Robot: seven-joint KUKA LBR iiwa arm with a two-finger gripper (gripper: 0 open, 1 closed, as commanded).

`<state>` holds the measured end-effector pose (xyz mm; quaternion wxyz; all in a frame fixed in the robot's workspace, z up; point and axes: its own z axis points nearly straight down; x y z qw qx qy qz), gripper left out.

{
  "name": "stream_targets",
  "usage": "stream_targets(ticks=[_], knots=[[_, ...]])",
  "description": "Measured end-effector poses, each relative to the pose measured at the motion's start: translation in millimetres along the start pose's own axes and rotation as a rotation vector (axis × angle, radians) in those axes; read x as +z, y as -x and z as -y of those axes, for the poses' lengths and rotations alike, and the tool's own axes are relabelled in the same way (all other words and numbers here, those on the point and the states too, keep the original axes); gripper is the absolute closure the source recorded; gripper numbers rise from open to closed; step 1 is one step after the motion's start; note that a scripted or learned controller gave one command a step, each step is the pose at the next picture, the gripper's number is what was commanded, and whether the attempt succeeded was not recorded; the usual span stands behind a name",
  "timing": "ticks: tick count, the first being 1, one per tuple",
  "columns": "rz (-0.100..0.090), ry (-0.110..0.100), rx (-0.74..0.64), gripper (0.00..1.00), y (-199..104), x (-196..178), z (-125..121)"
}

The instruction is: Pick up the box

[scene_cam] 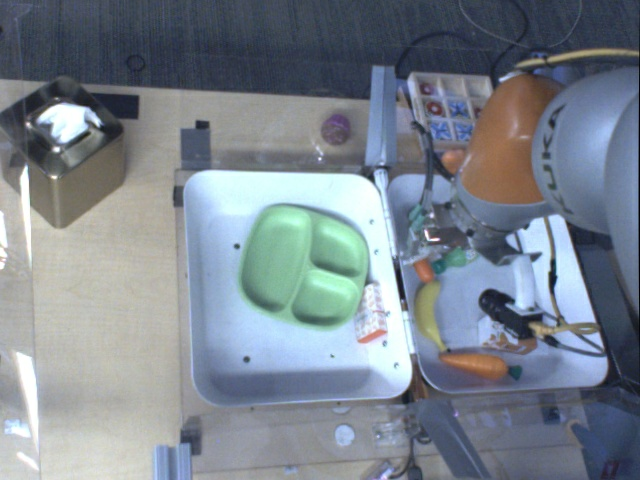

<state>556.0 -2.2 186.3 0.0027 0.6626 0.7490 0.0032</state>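
Two small toys, an orange piece point(424, 268) and a teal piece point(456, 259), lie just under the jaws. The grey wrist hangs low over them, so we cannot tell whether the jaws are open or closed, and we see nothing gripped. The jaws hover in the bin point(578, 298) that holds the food toys. A banana point(429, 314) lies a little nearer the camera than they do, and a carrot point(476, 365) lies nearer still, by the front rim.

The box point(371, 315), a small white carton with orange print, is not in that bin. It lies across the dividing wall from the jaws, in the neighbouring bin point(230, 368). There it sits tilted in the narrow strip between that wall and the edge of a green divided plate point(305, 263). We judge the reach has not yet gone to it. The jaws would have to cross the wall and come down into a tight gap, where wall or plate could block one side. The counter point(110, 318) lies farther out.
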Motion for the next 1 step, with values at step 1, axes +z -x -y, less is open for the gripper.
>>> stream_targets(ticks=[1], knots=[[0.002,-0.004,0.597,1.00,-52.7,1.8,-11.6]])
